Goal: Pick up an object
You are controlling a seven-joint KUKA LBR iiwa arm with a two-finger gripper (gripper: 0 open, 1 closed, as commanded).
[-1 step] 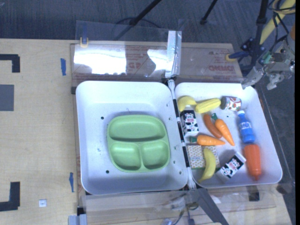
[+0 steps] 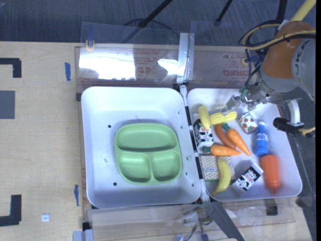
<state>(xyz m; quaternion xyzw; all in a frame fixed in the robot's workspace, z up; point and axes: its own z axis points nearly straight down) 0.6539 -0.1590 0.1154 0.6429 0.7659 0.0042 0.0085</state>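
Two shallow white bins sat side by side on the wooden tabletop (image 2: 35, 149). The left bin (image 2: 95, 109), well off to the left of the jaws, carried a green divided tray (image 2: 148, 152) with three compartments. The right bin (image 2: 293, 185) lay directly under the arm (image 2: 288, 59), whose grey body with its orange band came in from the right above the bin's upper right corner.

The jaws (image 2: 242, 98) hung over the upper part of the right bin, among cables and small metal parts; whether they stood wide or narrow could not be told, and nothing could be seen between them.

The toys lay below and to the left of the jaws. An orange-red bottle-shaped toy (image 2: 271, 172) lay lowest on the right, well below them. Two carrots (image 2: 235, 138) lay crossed close together, below and just left. A yellow banana (image 2: 224, 176) curved near the bin's bottom edge. A second banana (image 2: 204, 118) stood along the left wall. A corn cob (image 2: 223, 117) lay just below and left of the jaws, touching that banana. A blue bottle (image 2: 261, 139) lay below and slightly right. A third carrot (image 2: 224, 150) lay flat beneath the crossed pair. A black-and-white carton (image 2: 249, 178) sat between the lower banana and the orange-red toy. A small red-and-white box (image 2: 248, 123) lay nearest, just below.
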